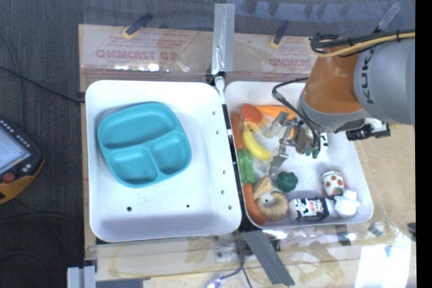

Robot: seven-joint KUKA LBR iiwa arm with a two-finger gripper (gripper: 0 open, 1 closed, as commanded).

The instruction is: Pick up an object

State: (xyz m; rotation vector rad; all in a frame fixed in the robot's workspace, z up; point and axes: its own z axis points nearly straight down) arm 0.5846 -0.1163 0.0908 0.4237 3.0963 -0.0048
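a: the worktop sits on dark grey carpet and carries 2 white bins. what's where?

b: the left bin holds 1 blue divided tray. the right bin holds the toys: 1 yellow banana, 1 dark green piece, 1 cow-patterned carton, 1 round tan piece.

a: and the gripper?

b: low in the right bin, just right of the banana and above the dark green piece. its fingers stand apart, nothing visibly between them.
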